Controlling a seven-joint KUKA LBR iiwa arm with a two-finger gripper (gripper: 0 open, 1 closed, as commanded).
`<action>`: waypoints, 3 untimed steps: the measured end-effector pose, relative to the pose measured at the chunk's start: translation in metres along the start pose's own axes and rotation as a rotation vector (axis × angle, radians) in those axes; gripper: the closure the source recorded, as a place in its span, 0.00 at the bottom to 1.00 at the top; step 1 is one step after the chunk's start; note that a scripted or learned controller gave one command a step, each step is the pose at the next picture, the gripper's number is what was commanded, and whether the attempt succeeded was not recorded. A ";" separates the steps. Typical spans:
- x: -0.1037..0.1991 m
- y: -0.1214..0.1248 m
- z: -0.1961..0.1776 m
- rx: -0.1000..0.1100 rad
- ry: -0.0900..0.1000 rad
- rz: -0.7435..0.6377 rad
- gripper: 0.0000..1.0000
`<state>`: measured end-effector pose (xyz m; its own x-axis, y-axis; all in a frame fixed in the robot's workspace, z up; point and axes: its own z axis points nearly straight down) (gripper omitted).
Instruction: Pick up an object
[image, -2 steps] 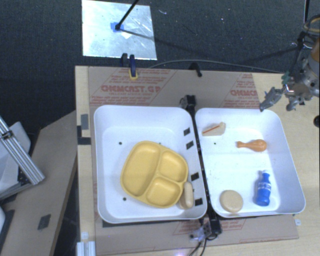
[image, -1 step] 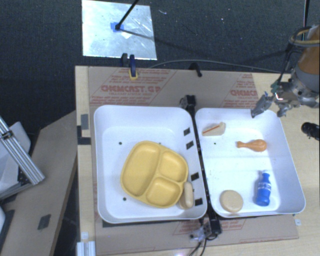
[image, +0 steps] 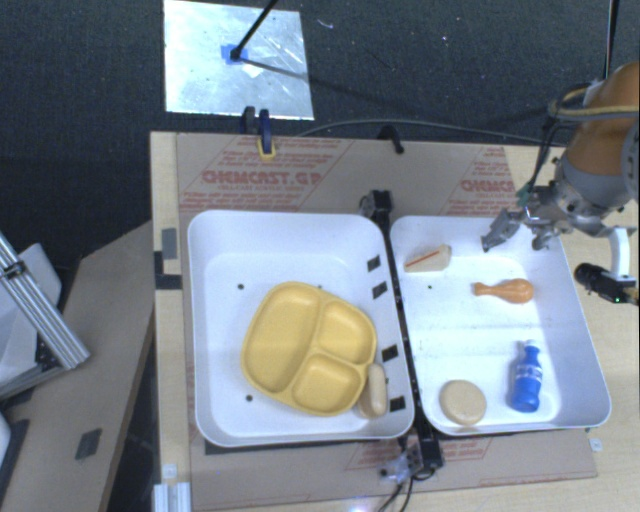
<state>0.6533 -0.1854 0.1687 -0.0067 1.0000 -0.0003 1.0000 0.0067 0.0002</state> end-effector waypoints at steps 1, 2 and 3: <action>0.000 -0.003 0.042 0.001 0.000 0.004 0.00; 0.000 -0.001 0.028 -0.006 -0.001 0.001 1.00; -0.001 -0.002 -0.017 -0.006 -0.001 0.002 1.00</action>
